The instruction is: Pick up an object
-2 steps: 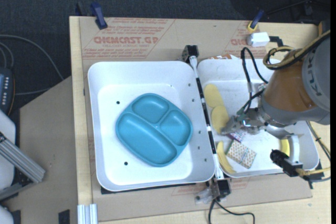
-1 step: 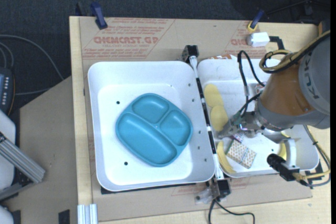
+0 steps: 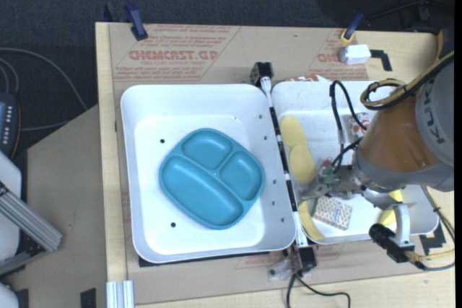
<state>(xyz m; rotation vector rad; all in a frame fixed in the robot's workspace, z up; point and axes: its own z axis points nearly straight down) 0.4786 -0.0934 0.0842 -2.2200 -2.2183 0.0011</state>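
Left bin (image 3: 137,112): one blue divided plate (image 3: 211,177), lying flat near the middle, tilted corner-on to the bin's walls, apart from every wall. Nothing touching it.

Between the bins: a dark divider rail (image 3: 278,148) running from the far edge toward the near edge of the bench (image 3: 108,155).

Right bin (image 3: 310,94): two pale yellow rounded pieces (image 3: 297,149) end to end just beside the left wall. Nearer the bin's front edge, a small speckled packet (image 3: 333,213), lying flat on the floor, with a yellow curved thing (image 3: 309,226) just beside it toward the front left corner. Another yellow piece (image 3: 388,216) peeking out at the front right, partly under the arm.

Arm (image 3: 404,141) reaching in over the right half of that bin, wrist low, cables looping above. Gripper (image 3: 333,180) down among the clutter, just above the speckled packet and close to the yellow pieces. State of the claw: cannot tell; too much hidden by wires and the wrist.

Progress, as a judgement: early to middle. Approach made, tool at the pile, but no object visibly lifted or clamped. Left to do: secure a grasp, likely on the packet or a neighbouring yellow piece, then raise it clear of the bin.
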